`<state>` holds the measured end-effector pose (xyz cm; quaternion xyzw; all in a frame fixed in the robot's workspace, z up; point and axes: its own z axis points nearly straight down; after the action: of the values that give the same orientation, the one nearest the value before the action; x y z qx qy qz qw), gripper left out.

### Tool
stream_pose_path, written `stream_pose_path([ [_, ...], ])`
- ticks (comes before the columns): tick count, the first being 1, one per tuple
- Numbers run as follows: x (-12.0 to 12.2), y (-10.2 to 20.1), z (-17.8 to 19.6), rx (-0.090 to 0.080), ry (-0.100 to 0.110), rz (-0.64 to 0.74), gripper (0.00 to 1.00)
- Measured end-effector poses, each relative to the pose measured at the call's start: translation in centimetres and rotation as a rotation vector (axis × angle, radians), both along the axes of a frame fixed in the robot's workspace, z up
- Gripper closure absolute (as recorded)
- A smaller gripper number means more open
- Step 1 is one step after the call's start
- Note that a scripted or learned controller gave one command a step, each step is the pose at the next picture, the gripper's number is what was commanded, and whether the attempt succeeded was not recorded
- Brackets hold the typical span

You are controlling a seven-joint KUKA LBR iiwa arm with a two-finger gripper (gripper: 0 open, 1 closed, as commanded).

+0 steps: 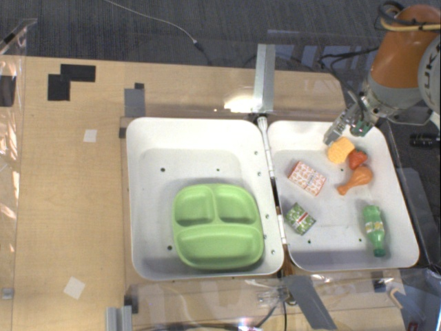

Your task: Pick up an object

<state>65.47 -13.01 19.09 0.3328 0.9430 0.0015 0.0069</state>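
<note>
Two bins (200,133) — tool (346,131) near right bin's far rim.

A robotics lab bench is showing here: a pale wooden benchtop (69,205) is carrying two shallow white bins (207,140) clamped by metal brackets (264,74), with black tape marks (69,80) and loose cables (138,12) running across dark carpet. Toy food (plastic, brightly coloured) (355,178) and a green divided tray (217,226) are serving as test objects.

smooth white plastic bins (207,133); glossy green plastic tray (217,225); pale matt wood-look bench (62,205)
</note>
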Motion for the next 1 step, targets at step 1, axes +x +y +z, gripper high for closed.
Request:
stream_pose_path([
  [1, -3.21, 8.41, -0.51, 0.006, 0.009, -0.284, 1.00],
])
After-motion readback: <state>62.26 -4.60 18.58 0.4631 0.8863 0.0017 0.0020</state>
